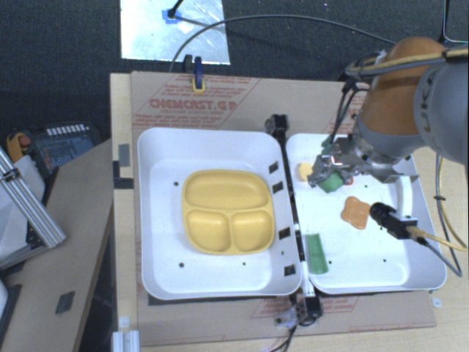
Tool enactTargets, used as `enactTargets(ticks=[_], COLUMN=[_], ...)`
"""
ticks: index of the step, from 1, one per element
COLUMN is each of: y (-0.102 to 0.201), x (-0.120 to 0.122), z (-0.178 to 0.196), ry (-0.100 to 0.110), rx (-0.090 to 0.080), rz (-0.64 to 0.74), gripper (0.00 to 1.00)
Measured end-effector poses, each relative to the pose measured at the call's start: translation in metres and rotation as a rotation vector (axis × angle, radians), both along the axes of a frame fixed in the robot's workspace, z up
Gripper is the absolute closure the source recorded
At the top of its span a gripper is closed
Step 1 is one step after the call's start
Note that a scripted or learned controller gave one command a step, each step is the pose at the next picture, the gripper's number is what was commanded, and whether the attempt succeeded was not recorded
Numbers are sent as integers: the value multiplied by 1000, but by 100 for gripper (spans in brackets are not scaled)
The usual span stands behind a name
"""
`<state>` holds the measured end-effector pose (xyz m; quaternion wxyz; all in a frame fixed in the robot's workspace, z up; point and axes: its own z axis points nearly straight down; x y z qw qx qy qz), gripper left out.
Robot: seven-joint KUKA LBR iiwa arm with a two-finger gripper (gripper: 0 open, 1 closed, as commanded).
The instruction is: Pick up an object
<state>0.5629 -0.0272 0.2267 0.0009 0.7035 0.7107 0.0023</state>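
1. Lying nearest, a green stick point(316, 253) is pointing up and down in the right bin point(421, 273).
2. Farther back, the pincer point(327, 174) is sitting on a green piece point(331, 182); I cannot tell its grip.
3. An orange piece point(355, 213) is waiting just right of it.

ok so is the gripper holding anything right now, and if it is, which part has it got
Cannot be told. The gripper is low in the right bin, right at a small green object, but the view doesn't show whether the object is between its fingers.

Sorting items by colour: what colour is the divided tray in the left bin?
Yellow; the divided tray shows plainly in the camera view.
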Motion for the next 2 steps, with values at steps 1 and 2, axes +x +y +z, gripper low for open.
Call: enactTargets(ticks=[1, 2], y=[51, 94], x=[19, 43], z=[-10, -14], ry=[2, 2], rx=[-2, 0], rz=[-1, -1], gripper=[100, 100])
